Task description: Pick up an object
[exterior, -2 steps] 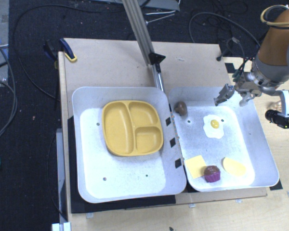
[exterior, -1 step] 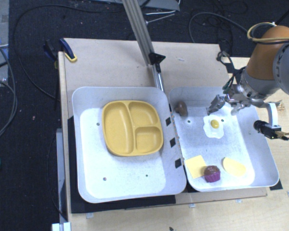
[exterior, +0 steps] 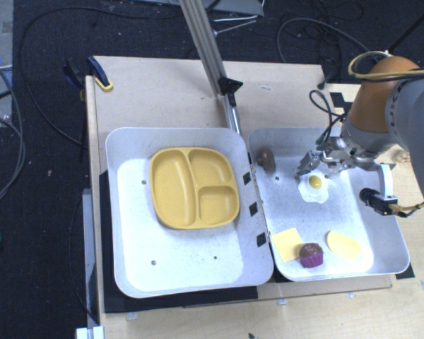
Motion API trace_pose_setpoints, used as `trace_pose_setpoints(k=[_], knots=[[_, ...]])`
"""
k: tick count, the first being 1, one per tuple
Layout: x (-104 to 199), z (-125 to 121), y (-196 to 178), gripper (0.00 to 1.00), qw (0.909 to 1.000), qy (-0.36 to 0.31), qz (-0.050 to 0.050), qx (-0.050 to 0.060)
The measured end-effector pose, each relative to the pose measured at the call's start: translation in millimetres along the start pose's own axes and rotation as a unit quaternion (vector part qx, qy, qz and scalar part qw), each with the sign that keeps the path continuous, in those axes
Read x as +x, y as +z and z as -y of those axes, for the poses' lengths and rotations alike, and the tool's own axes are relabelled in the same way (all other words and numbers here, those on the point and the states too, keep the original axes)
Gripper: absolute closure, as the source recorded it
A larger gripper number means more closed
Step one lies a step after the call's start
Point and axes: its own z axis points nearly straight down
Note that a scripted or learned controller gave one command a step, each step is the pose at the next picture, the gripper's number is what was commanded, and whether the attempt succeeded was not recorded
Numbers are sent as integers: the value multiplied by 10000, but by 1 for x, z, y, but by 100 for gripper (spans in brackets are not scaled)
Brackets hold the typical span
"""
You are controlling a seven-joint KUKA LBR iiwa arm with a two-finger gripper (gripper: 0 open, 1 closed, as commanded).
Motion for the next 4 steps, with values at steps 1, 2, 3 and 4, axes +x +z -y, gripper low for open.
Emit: trace_pose_setpoints(k=[1,2,3,4], knots=[[-1,-2,-15,100,10000,-1,14,-45],[0,-6,-79,100,10000,-7,9,-47],[-10,-10,-131,100,10000,-2,16,-54],[-16,-10,-194,100,10000,-11,16,-55]])
